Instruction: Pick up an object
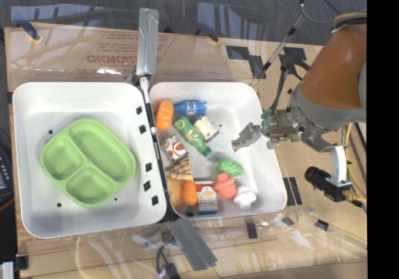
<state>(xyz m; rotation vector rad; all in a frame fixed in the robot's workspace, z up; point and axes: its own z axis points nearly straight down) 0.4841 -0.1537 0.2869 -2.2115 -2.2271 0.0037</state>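
Note:
The right white bin holds several toy foods: an orange carrot, a blue bottle, a green bottle, a white carton, a red-and-white can, a leafy green piece, a pink-red piece and a white piece. My gripper hangs over the bin's right half, just right of the carton and above the leafy green piece. Nothing shows in its grasp.
The left bin bears a green divided plate. At the right bin's front lie an orange piece and a small box. A grey divider stands behind the bins. Cables trail at the back right.

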